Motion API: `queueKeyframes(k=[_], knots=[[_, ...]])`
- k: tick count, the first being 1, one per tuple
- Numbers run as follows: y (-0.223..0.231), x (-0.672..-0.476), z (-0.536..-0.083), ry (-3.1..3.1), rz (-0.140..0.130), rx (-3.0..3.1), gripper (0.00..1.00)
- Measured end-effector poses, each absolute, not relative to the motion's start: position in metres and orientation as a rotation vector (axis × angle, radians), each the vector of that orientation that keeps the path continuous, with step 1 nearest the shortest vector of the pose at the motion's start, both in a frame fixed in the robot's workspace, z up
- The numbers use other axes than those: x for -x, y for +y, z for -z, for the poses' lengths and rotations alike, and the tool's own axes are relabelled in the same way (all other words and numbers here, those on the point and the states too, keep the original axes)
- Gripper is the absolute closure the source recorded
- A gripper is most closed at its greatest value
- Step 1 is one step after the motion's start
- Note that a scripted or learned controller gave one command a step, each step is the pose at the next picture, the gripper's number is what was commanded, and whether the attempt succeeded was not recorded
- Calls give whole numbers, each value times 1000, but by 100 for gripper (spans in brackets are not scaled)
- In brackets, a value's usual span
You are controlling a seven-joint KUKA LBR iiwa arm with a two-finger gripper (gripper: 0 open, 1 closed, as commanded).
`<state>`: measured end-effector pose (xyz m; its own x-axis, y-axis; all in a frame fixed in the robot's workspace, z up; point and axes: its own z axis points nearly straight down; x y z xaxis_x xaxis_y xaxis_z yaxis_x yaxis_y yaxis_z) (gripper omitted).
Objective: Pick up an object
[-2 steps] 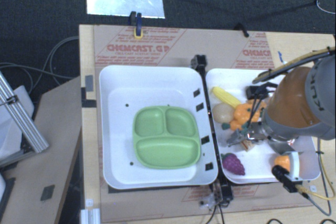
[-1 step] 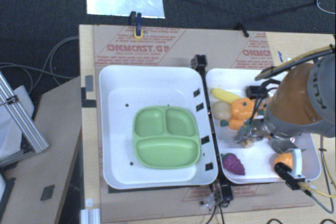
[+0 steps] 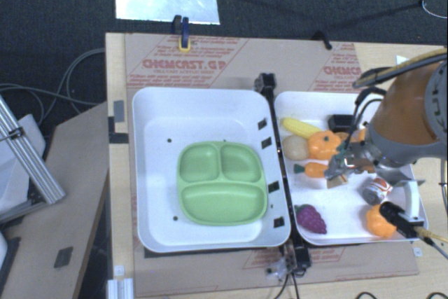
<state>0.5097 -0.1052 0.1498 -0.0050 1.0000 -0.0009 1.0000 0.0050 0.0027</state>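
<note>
the fingers can't be made out clearly: the gripper (image 3: 339, 170) is a small dark tip low in the right bin (image 3: 305, 103), and whether its fingers are apart or together i cannot tell. nothing is seen between them.

the grey arm (image 3: 409, 119), with its orange band, reaches in from the right and hangs over the right bin. the gripper tip sits just beside a carrot (image 3: 313, 168) and just near of an orange fruit (image 3: 324, 144), with a small brownish piece (image 3: 337, 180) right under it.

no object looks lifted yet. the step in hand seems to be settling on one toy food item here. to do it well, i'd judge the tip should centre over a single item, drop straight down, and close across its narrow side. the carrot and the orange fruit lie close together, so the fingers could nudge a neighbour or catch two at once.

the right bin also holds a yellow corn (image 3: 299, 127) at its far left, a pale round item (image 3: 295, 148) touching the orange fruit's left, purple grapes (image 3: 311, 218) at the near left, a second orange fruit (image 3: 378, 219) at the near right, and a small red-and-white item (image 3: 376, 189) under the arm.

the left bin (image 3: 155, 115) holds a green divided plate (image 3: 222, 182) with three compartments, lying flat in the middle.
</note>
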Motion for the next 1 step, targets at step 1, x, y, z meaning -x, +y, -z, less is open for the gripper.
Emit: queueKeyframes(k=[1], knots=[[-98, -512, -209, 2225, -4, -2213, 100]])
